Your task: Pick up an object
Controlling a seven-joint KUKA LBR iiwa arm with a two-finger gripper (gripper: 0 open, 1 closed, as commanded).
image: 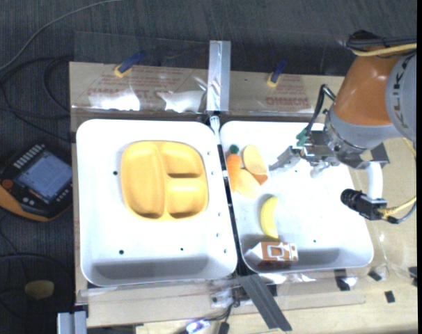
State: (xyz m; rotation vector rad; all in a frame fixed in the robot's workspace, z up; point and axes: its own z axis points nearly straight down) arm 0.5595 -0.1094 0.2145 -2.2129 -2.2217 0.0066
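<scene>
- Nearest you, at the front wall of the right bin (350,252), a small brown-and-white carton (277,253) lies on its side.
- You see the arm (370,96) come in from the right, its orange band above the wrist, bent down over the right bin's back half.
- The gripper (296,156) sits low over the bin floor, pointing left toward the food; whether it is released or clenched, you cannot tell, and nothing shows in its grasp.
- The left bin (99,221) holds a yellow divided tray (164,179), lying flat near its middle.
- In the right bin, against the left wall, you find an orange carrot (233,170) touching a pale peach slice (254,161), just left of the gripper and apart from it.
- A yellow banana (268,216) lies just in front of that pair, between them and the carton.
</scene>
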